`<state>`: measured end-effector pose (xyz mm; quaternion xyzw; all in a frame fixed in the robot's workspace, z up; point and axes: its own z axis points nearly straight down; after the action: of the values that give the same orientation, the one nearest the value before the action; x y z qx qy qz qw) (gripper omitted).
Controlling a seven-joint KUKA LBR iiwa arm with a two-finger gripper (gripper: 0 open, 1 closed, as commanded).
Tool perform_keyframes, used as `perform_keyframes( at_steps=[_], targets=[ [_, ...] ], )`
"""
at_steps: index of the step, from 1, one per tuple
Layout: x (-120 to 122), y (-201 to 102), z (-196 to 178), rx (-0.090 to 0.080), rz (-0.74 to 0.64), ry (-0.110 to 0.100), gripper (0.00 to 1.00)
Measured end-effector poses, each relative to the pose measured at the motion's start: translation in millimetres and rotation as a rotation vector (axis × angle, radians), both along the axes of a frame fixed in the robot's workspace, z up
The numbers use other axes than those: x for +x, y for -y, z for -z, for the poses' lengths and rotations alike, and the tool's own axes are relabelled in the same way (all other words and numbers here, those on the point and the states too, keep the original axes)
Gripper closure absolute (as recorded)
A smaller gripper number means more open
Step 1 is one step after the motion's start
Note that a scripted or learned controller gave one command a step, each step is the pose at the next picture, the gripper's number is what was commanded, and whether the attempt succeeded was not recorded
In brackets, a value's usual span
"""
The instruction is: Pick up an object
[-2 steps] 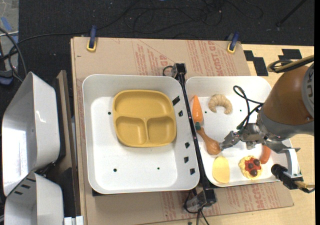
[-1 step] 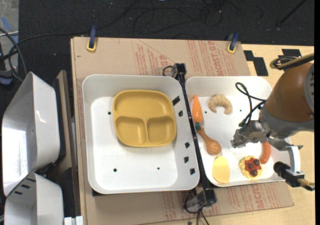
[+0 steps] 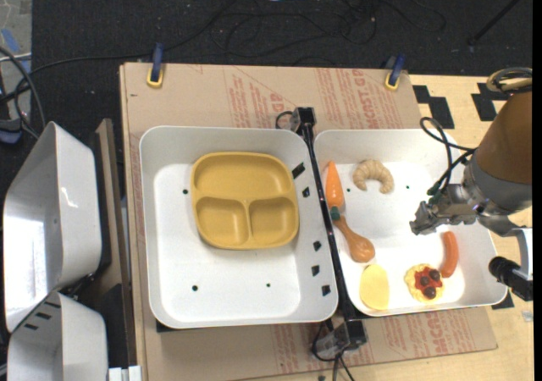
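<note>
Claw: the gripper (image 3: 421, 224) hangs low over the right bin (image 3: 406, 144); finger state cannot be told.
Nearest target: the sausage (image 3: 450, 253) lies just beside it, toward the camera and arm side, long axis near upright.
Farther: the croissant (image 3: 373, 174), well apart.

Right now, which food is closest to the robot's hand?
The sausage. It lies just below the hand, while the croissant, carrot and the other foods sit farther off.
</note>
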<state>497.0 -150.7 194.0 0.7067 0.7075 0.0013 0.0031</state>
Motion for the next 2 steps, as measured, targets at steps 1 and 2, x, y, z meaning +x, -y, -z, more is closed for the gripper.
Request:
perform_keyframes(
  at_steps=[1, 2],
  targets=[
    [8.7, 3.7, -59.8, 0.0, -0.002, 0.0, 1.0],
    [9.3, 3.6, -60.8, 0.002, -0.001, -0.005, 1.0]
  ],
)
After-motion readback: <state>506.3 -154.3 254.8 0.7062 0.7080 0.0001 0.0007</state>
